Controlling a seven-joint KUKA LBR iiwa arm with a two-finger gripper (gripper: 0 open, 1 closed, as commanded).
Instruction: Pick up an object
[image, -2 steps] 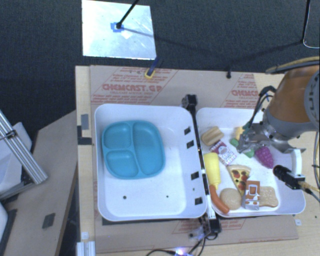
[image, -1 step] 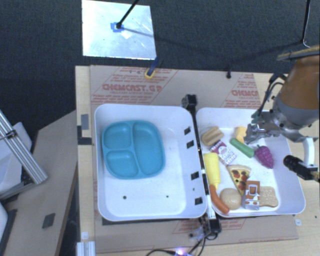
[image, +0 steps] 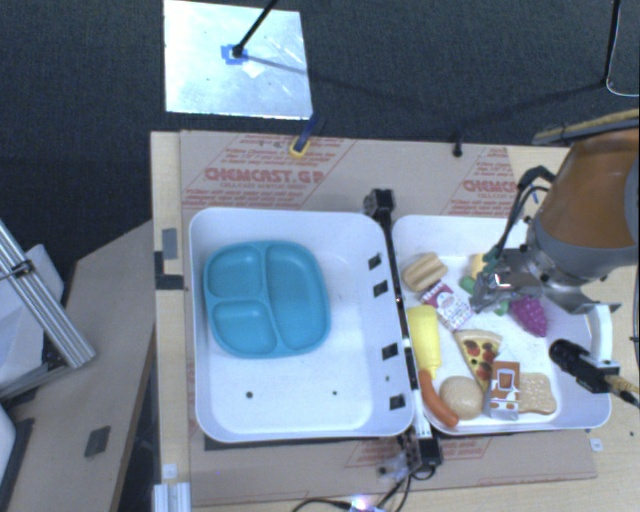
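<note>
My gripper (image: 491, 289) hangs low over the middle of the right bin (image: 575, 418), reaching in from the right. Just left of it lies a pink and white packet (image: 447, 304), and a purple bunch of grapes (image: 530, 315) sits to its right. A small yellow-green item (image: 476, 266) peeks out behind the gripper. Further left is a hot dog bun (image: 424, 270). A pizza slice (image: 480, 350) lies below the gripper. Nothing is seen between the fingers.
A yellow corn-like piece (image: 424, 338), an orange sausage (image: 437, 398), a tan round item (image: 462, 394), a small red and white box (image: 505, 386) and a toast slice (image: 540, 394) crowd the right bin's front. The left bin (image: 300, 405) holds a blue divided plate (image: 267, 298).
</note>
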